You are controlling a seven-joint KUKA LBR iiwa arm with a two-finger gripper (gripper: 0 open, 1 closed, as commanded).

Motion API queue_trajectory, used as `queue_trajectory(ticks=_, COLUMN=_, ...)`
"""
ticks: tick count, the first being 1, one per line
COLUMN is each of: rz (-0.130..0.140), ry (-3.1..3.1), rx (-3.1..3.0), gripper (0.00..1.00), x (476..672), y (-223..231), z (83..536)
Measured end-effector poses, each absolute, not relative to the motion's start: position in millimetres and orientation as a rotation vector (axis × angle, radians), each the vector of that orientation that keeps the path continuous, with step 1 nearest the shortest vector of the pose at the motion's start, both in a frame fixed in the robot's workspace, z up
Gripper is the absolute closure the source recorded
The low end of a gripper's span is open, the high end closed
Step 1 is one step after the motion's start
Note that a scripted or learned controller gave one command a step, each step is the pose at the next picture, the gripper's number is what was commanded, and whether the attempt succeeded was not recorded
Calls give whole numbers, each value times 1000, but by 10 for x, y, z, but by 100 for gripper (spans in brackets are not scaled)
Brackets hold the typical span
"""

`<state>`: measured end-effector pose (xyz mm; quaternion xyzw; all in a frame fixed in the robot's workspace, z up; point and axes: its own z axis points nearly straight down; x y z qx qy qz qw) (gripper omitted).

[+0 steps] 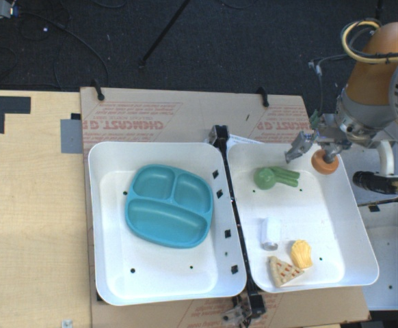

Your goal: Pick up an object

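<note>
One green scoop (pixel 276 178), handle pointing right, horizontal.

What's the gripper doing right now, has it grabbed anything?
Gripper: above the right bin's far edge, beside an orange ball; cannot be told whether it is open or closed, and nothing is seen in its grasp.

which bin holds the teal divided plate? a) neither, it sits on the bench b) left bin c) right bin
b: the teal divided plate lies flat inside the left bin, while the right bin holds the green scoop and other small items.
</note>
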<state>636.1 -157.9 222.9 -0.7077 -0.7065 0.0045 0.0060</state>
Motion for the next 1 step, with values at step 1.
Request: queue_trajectory(ticks=1, rz=2, ry=-2221, rx=-2221, gripper=0, x=6388, y=-1579, z=2308)
